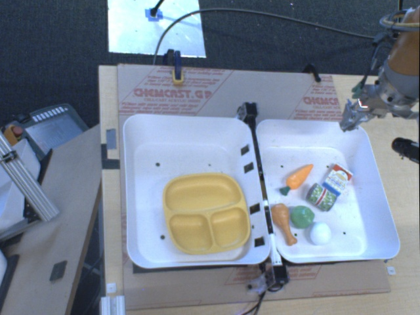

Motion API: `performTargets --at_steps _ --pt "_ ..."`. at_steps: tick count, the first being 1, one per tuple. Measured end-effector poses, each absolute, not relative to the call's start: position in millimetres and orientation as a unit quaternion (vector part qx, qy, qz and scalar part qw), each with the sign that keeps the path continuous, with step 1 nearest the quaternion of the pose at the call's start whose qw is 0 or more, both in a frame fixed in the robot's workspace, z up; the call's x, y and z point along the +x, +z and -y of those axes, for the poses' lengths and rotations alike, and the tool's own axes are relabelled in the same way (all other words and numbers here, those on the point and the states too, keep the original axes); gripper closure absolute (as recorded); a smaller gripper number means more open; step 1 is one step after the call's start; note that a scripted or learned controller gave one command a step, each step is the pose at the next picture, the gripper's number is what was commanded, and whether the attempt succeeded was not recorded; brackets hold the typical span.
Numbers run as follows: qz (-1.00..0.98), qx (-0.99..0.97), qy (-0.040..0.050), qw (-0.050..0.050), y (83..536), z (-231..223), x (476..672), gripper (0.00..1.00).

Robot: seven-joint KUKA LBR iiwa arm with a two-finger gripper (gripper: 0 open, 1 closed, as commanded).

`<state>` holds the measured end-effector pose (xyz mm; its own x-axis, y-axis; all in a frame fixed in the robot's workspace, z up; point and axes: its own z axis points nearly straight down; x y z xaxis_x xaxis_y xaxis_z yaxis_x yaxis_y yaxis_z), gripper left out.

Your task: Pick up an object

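Observation:
The right bin (pixel 367 151) holds an orange carrot (pixel 300 176), a green can (pixel 321 196), a small red-and-white carton (pixel 337 178), a tan drumstick (pixel 283 222), a green round piece (pixel 302 216) and a white ball (pixel 320 233). My gripper (pixel 351 119) hangs at the bin's far right corner, above the rim, well away from the objects. Nothing shows between its fingers.
The left bin (pixel 144 136) holds a yellow divided tray (pixel 205 212). Black clips (pixel 250 113) join the bins along the middle. A yellow clamp (pixel 177 77) sits on the far cardboard edge. A cable (pixel 275 20) runs across the dark floor behind.

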<state>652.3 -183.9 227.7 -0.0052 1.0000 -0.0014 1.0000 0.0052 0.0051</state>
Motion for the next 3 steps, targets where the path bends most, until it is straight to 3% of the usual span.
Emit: performTargets --at_steps 3 --pt "-0.710 0.704 0.0008 -0.001 244.3 32.8 579.7 1.00"
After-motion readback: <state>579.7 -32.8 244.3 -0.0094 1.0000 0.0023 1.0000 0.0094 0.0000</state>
